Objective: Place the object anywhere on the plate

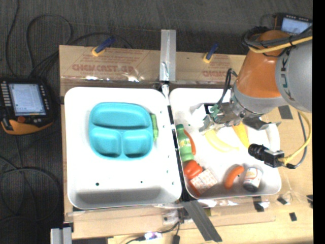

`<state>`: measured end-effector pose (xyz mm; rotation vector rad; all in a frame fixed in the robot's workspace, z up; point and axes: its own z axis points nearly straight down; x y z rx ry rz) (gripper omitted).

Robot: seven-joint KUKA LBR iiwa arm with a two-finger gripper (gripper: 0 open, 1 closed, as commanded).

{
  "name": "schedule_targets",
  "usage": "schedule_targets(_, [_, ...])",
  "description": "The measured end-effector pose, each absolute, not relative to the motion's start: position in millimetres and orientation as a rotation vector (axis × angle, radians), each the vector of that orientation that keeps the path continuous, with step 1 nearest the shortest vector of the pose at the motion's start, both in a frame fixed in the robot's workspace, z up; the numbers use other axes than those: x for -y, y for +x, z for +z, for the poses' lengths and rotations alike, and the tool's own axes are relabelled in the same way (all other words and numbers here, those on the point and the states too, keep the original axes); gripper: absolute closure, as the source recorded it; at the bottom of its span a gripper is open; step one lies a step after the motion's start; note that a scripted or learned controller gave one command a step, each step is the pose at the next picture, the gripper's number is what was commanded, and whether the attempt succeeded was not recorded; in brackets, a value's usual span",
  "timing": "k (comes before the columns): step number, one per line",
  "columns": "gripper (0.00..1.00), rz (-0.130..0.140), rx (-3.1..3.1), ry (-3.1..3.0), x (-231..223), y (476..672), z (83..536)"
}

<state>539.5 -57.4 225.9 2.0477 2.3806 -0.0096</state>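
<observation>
Though the right bin (274, 187) holds several things, the ones nearest the gripper (216, 120) are yellow: a pale curved banana (222, 142) lying flat on the bin floor and, just beside it to the right, a deeper yellow piece (240, 132) partly tucked under the arm; which of the things is meant for the move I cannot tell; all of them lie in the right bin, well apart from the plate. The gripper hangs over the upper middle of that bin, just above the banana's upper end; its metal parts blur together, so whether the fingers stand wide or narrow I cannot tell, and I see nothing clearly between them. Along the bin's left wall lie a green bottle (180, 134) with an orange piece (188, 145) against it; below them a red thing (192, 169) touches a small patterned box (205, 180); further right an orange sausage shape (233, 175) lies beside a small can (252, 178) near the lower right corner. The blue plate (122, 129), divided into three compartments, sits in the left bin (81, 187); a green strip (154, 125) rests against its right edge. The grey arm (264, 80) with its orange band reaches in from the right; both bins sit on the counter (127, 65), and a handheld screen (25, 103) lies on the floor to the left.
</observation>
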Motion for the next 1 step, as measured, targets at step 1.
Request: schedule_targets(1, [1.0,-0.005,-2.516,1.882,2.0,595.0,182.8])
